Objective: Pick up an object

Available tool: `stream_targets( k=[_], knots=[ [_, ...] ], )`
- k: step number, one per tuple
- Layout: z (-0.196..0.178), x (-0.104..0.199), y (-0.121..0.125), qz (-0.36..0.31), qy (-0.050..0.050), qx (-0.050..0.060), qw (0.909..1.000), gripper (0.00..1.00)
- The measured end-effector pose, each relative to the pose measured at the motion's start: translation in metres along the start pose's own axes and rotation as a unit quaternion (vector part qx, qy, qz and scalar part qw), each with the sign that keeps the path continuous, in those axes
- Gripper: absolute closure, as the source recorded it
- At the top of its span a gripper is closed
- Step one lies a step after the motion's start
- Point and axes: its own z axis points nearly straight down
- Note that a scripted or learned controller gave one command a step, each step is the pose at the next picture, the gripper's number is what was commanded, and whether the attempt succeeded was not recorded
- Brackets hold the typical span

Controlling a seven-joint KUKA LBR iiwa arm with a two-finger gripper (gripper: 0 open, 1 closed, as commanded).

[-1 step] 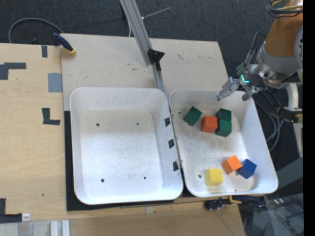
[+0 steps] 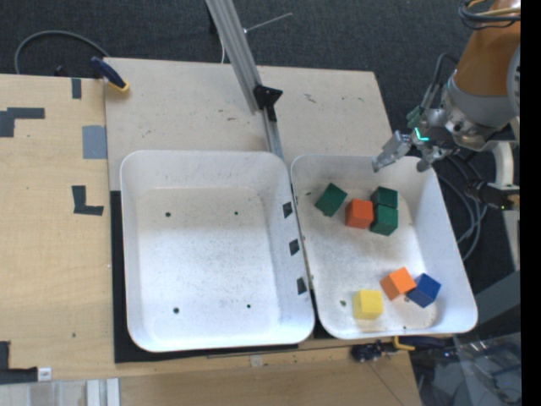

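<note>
Judging progress: early stage; nothing is lifted, and every block lies on the floor of the right bin (image 2: pixel 448 252).
Gripper: the gripper (image 2: pixel 404 154) hangs over the far rim of the right bin, above and apart from the blocks; its fingers look spread, with nothing between them.
Nearest candidates: a green block (image 2: pixel 330 200), an orange-red block (image 2: pixel 359 213) and a taller dark green block (image 2: pixel 385 211) sit in a loose row in the far half of the bin; the orange-red one touches the dark green one.
Other candidates: a yellow block (image 2: pixel 368 304), an orange block (image 2: pixel 397 282) and a blue block (image 2: pixel 425 289) lie near the bin's near edge, orange and blue touching.
Left bin: the left bin (image 2: pixel 135 227) plays no part yet.
Done: at most, the approach toward the bin.
Left: choosing a block, descending, closing on it, lifting.
Likely easiest pick: the green block, since it stands apart from its neighbours.
</note>
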Motion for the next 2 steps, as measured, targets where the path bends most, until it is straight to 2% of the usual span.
stream_targets(
  k=[2],
  knots=[
    [0.120,0.005,-0.014,0.001,0.001,0.003,1.0000,0.00]
  ],
)
